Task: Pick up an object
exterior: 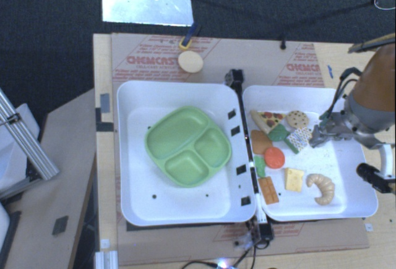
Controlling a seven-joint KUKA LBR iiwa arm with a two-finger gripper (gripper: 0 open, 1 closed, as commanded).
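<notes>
Nearest, a pale plastic croissant (320, 188) (light, stiff, slippery) is best gripped mid-curve, just below the tool (319, 136), whose spread cannot be told.

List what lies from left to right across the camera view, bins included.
Left bin holding the green divided plate → pizza slice → red tomato → cookie → croissant → claw over the right bin.
</notes>
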